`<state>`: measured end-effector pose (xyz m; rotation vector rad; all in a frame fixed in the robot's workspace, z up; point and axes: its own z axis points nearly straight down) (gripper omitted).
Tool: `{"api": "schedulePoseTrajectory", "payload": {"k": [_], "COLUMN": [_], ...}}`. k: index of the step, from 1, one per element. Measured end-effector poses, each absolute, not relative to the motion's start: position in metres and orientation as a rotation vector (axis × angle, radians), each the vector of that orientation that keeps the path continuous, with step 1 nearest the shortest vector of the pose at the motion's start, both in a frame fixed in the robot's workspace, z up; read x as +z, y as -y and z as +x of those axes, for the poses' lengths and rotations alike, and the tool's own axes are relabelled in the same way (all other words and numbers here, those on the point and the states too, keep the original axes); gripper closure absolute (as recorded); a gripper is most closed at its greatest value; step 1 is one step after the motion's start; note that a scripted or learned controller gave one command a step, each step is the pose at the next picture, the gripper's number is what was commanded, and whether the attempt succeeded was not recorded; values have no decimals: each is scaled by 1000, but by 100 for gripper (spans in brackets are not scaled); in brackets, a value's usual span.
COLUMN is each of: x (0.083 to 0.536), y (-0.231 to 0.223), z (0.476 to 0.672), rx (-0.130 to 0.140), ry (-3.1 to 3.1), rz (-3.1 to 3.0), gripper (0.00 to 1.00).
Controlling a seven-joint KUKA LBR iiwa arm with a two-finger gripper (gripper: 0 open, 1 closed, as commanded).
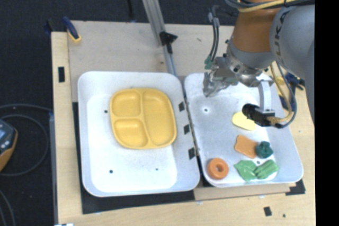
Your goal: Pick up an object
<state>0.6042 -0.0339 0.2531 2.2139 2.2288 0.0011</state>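
Note:
My gripper (211, 86) hangs over the far left corner of the right bin (212, 119), above bare bin floor, with no object under it. The loose objects all lie toward the bin's near right. A pale yellow piece (243, 122) is closest to the gripper. An orange block (244, 145) lies beside a dark green lump (264, 150). At the front edge are a bright green piece (257, 170) and an orange ring (217, 168).
The left bin (95, 166) holds a yellow divided plate (143, 117). A slanted metal post (153, 13) rises behind the bins, close to the gripper. The grey arm and its cables (275, 98) overhang the right bin's far right side.

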Motion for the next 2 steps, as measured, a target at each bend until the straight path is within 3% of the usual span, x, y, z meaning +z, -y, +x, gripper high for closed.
{"api": "schedulePoseTrajectory", "payload": {"k": [2], "x": [245], "y": [-85], "z": [572], "rx": [2], "ry": [-2232], "rz": [2213], "gripper": [100]}}
